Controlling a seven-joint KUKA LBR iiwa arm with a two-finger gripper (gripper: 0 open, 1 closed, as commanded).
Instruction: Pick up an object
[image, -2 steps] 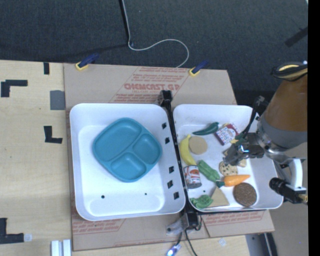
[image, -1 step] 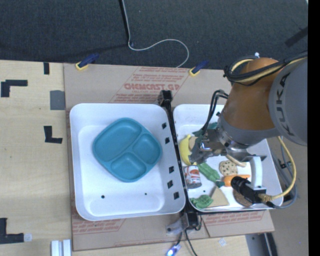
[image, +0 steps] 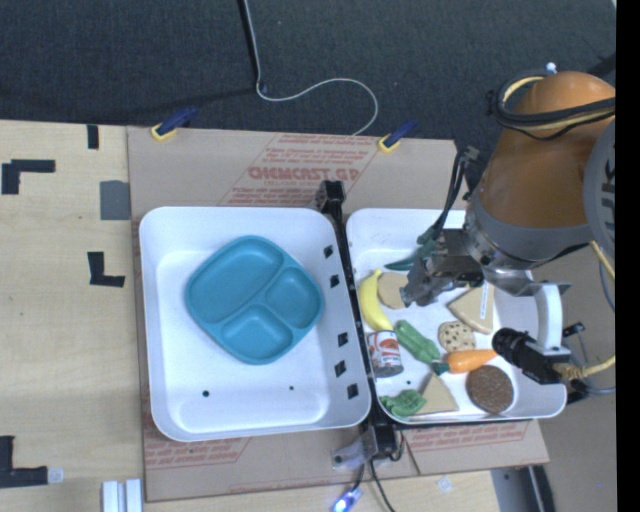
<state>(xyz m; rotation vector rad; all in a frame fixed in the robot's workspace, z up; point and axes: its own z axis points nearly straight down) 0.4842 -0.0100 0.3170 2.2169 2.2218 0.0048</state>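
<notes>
My gripper (image: 420, 285) hangs over the right bin (image: 390, 228), just above its middle, beside a yellow banana (image: 373, 302). Below it lie a green pickle-like piece (image: 417, 340), a small can (image: 386, 353), a spotted cookie (image: 455, 335), an orange carrot (image: 470, 360), a brown round patty (image: 490, 388), a tan wedge (image: 472, 307) and a green leafy piece (image: 404, 404). I see nothing between the dark fingers.
The left bin (image: 170, 400) holds a blue divided plate (image: 254, 298). A black divider with clips (image: 345, 300) runs between the bins. The arm's orange and grey body (image: 545, 160) looms over the right bin's far right side. A cable (image: 300, 95) crosses the dark floor behind.
</notes>
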